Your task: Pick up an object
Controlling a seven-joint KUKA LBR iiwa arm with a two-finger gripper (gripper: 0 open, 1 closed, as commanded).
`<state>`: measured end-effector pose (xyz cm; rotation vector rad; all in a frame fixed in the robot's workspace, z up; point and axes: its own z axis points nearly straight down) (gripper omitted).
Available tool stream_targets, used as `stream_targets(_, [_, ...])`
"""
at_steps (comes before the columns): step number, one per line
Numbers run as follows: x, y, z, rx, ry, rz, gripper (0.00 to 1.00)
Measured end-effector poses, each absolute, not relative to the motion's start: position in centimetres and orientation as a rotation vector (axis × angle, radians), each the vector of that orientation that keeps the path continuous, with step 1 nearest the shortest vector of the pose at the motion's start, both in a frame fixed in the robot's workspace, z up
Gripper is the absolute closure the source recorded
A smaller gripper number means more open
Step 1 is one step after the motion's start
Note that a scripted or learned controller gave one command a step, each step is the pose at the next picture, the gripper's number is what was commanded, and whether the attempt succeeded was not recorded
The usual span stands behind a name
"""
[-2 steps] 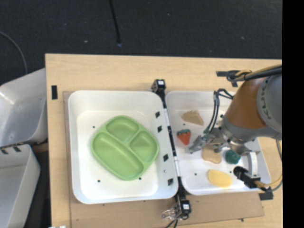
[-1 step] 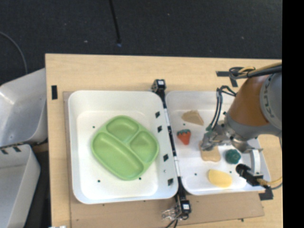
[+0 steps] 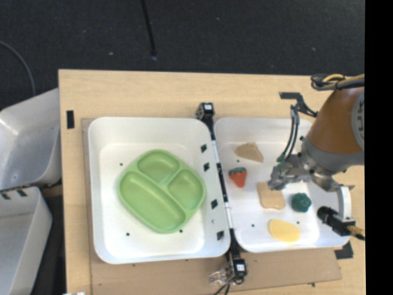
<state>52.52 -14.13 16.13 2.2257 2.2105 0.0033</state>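
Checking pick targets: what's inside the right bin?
In the right bin: tan piece, strawberry, second tan piece, green object, yellow piece. The pincer covers the second tan piece's upper edge; the arm hides the bin's right side.

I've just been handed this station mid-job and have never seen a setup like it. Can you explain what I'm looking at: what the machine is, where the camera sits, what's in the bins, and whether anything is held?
One camera looks down at a slant on a wooden bench with two shallow white bins. The left bin holds a green divided plate. The right bin holds small toy-like items: a tan piece near the back, a red strawberry-shaped piece, a second tan piece, a dark green round piece and a yellow piece at the front. The arm, grey with an orange band, reaches in from the right. Its gripper is low, just above the second tan piece. I cannot tell whether anything is held.
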Motion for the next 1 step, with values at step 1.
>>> stream_targets(1, [52.77, -14.13, 22.61, 2.213, 2.218, 0.007, 1.00])
